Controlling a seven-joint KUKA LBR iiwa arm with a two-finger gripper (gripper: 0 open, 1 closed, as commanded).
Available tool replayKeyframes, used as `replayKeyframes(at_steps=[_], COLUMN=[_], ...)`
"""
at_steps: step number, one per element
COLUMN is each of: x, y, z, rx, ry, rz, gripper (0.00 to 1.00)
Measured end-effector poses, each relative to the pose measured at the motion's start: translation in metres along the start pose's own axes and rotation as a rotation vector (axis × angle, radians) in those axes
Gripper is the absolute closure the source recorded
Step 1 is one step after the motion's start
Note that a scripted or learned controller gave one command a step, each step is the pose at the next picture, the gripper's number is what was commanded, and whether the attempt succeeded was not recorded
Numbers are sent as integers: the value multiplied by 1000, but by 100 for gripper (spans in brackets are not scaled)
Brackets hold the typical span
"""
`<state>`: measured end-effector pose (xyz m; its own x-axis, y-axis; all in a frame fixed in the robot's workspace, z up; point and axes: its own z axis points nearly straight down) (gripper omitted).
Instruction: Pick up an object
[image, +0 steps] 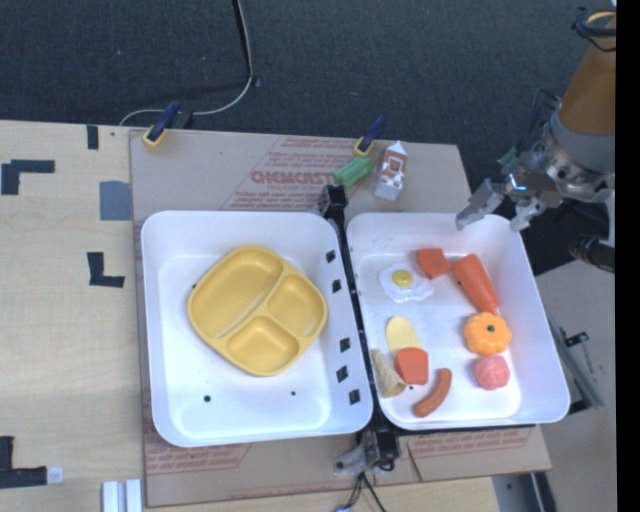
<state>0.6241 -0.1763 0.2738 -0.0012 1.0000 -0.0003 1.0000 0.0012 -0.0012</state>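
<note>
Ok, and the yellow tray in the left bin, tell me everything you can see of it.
The yellow tray looks like matte moulded plastic, a rounded rectangle with raised ridges splitting it into three compartments: one long one along its upper left side and two smaller ones on its lower right side. It lies flat, open side up, turned at a diagonal, roughly in the middle of the left bin. Its compartments hold nothing. It rests on the bin floor, apart from the walls; nothing else touches it.
</note>
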Motion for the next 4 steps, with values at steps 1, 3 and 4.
replayKeyframes(at_steps=[1,3,4], x=[-6,14,92], y=[14,46,47], z=[149,177,83], rx=[-17,-5,-9], ry=[-3,-1,2], rz=[-2,-3,-8], gripper=[0,100,100])
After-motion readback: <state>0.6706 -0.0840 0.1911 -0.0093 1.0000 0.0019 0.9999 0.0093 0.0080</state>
